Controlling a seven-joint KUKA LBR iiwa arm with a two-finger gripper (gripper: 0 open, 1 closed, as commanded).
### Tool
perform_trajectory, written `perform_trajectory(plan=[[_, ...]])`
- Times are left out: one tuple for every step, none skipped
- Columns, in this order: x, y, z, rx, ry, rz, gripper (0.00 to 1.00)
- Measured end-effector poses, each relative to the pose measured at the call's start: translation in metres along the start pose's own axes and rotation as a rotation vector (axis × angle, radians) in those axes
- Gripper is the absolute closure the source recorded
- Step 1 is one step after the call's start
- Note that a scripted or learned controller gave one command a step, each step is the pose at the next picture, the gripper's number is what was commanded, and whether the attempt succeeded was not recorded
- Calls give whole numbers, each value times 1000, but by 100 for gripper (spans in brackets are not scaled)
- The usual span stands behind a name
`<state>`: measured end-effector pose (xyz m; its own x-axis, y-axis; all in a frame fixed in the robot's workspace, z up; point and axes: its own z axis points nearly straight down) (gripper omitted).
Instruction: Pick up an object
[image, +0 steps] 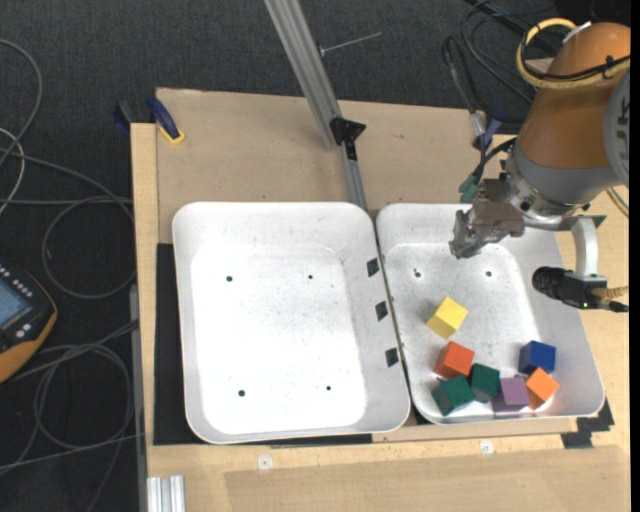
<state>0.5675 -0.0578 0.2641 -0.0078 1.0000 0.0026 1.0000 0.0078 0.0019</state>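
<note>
Several small blocks lie in the right bin (400, 300). A yellow block (447, 316) sits alone near the bin's middle. Closer to the front edge cluster a red-orange block (456, 358), two dark green blocks (453, 393) (485, 381), a purple block (513, 392), an orange block (541, 385) and a blue block (537, 356). My gripper (466, 243) hangs above the far part of the right bin, behind the yellow block and apart from it. I see nothing between its fingers.
The left bin (200, 300) lies beside the right one, with black clips (382, 310) along their shared edge. A slanted metal pole (320, 90) rises behind the bins. A black cylindrical part (562, 284) of the arm overhangs the right bin's right side.
</note>
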Motion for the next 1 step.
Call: perform_trajectory(plan=[[57,5,-4,0,0,0,100]])
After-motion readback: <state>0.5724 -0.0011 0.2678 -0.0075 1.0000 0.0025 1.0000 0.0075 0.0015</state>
